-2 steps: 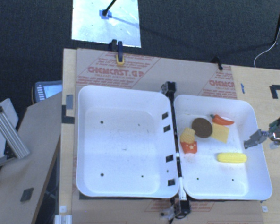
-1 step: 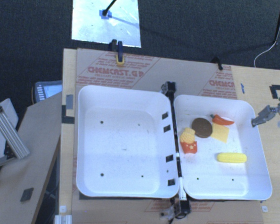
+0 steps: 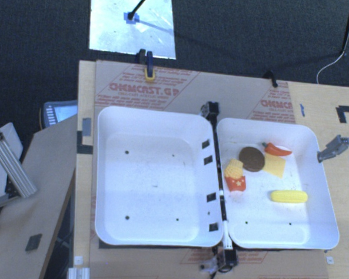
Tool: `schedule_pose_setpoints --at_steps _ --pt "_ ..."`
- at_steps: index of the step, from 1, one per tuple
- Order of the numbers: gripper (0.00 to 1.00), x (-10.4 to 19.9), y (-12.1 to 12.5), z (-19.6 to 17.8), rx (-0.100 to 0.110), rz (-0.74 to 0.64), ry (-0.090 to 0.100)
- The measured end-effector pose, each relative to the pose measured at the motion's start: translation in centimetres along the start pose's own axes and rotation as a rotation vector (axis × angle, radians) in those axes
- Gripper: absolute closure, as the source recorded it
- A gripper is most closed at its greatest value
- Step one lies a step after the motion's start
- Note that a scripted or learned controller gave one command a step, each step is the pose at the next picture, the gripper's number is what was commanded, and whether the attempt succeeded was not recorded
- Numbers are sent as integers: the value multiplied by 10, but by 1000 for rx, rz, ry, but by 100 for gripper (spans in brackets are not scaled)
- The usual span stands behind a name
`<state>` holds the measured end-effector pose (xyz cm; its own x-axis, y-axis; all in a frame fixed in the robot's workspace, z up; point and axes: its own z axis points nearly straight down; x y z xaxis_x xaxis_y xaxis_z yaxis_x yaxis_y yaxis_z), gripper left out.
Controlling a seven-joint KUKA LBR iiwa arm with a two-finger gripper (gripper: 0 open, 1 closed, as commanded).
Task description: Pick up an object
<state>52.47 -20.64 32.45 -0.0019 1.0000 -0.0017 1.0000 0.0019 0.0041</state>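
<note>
The gripper (image 3: 339, 146) peeks in at the right edge, just outside the right bin (image 3: 319, 224). Most of it is cut off, so whether it is open or shut cannot be told, and nothing sits in it. The toys lie in the right bin: a brown round patty (image 3: 252, 159), a yellow cheese square (image 3: 275, 166) touching it, a red pepper (image 3: 277, 150), a yellow corn cob (image 3: 289, 196), and a small red box of fries (image 3: 235, 176). The left bin (image 3: 107, 220) sits beside it.

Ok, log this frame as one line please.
gripper: beside right bin, outside rim | holding: nothing seen | corn, brown disc: in right bin | pick: not done
</note>
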Motion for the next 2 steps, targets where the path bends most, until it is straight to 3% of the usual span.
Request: schedule_pose_setpoints --at_steps 1,2 --pt "0 0 -39 -9 1 1 1" --pt "0 0 -2 -6 -1 -3 -1"
